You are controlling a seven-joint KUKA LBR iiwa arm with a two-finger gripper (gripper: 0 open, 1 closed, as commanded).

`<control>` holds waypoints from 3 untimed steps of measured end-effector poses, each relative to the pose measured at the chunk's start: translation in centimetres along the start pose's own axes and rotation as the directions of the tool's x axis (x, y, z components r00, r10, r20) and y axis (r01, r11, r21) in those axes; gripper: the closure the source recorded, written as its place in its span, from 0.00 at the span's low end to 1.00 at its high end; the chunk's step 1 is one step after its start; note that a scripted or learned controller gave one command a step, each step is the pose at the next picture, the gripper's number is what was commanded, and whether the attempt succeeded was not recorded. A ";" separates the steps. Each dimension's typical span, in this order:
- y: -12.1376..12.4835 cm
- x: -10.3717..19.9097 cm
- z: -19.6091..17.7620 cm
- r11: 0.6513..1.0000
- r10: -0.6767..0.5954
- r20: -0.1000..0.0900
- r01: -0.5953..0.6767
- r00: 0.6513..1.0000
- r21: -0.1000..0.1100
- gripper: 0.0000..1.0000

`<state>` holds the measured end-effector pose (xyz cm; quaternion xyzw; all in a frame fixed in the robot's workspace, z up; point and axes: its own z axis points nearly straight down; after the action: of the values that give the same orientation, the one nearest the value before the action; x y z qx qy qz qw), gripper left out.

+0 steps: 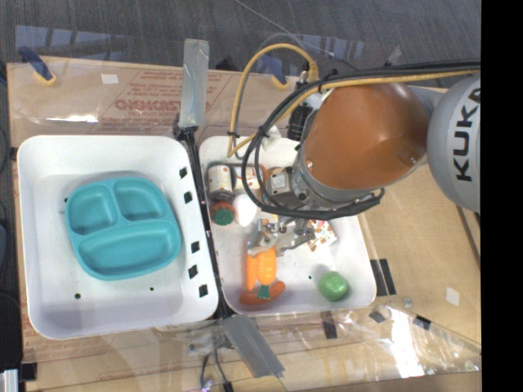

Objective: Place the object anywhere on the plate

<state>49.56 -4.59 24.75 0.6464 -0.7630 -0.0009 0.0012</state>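
The carrot [261, 268] lies in the right bin [359, 243], toward that bin's near edge and left of its middle, lengthwise from far to near. It is bright orange with a paler, yellowish patch at its far end, and its near end rests against a darker red-orange piece [263, 294] that sits by the bin's near wall. It looks like a small plastic toy, smooth and light, so it could slip or roll if pinched off-centre.

The pincer [278, 233] hangs just above the carrot's far end, low in the bin; its metal parts are tangled with cables in this view, and I cannot tell how far apart it stands or whether it has hold of anything. By my judgement the step in hand is the pick. It would go best with a grip across the carrot's narrow width near its middle, clear of the red-orange piece, followed by a straight lift above the wall between the bins.

A green ball [333, 285] sits near the bin's near right corner, well apart. The blue plate [122, 256], with three compartments, waits in the left bin [41, 219].
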 end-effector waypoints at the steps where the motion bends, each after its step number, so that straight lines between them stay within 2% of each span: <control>1: -0.5 -9.3 5.9 0.999 -0.035 0.004 0.035 0.999 -0.004 1.00; 2: -8.4 -12.5 5.6 0.997 -0.080 0.002 0.080 0.997 0.003 1.00; 3: -10.2 -20.4 8.6 0.989 -0.145 0.004 0.145 0.989 0.000 1.00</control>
<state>62.99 13.82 16.14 0.7003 -0.7138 -0.0024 -0.0001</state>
